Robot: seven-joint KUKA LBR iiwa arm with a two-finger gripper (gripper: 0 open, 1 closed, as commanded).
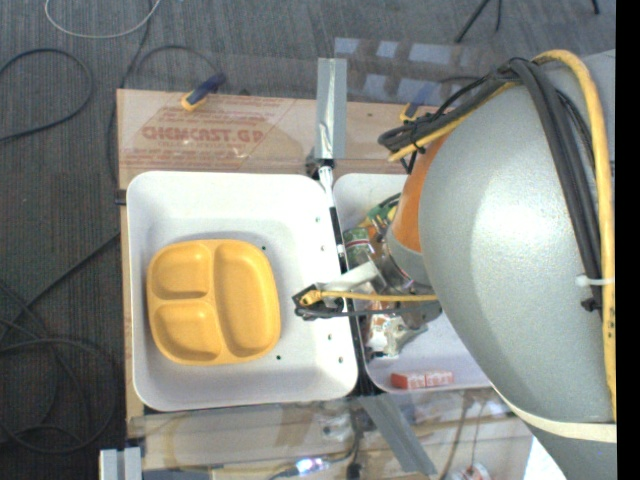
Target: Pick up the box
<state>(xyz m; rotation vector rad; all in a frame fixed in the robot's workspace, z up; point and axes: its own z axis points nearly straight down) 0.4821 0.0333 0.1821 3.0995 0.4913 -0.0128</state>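
bulky grey arm (510, 268), orange band (405, 223), black and yellow cables (572, 98).

We find a divided tray (213, 300) lying in the left bin (290, 198), toward its left half. The right bin (352, 193) sits close alongside, right of the left bin. Right of the left bin's near corner lies a small box (422, 379), with crumpled packets (383, 336) just behind it. The arm (500, 248) overhangs that right bin.

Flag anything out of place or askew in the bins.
Nothing stands out. The yellow divided plate lies flat in the left bin; the arm hides most of the right bin.
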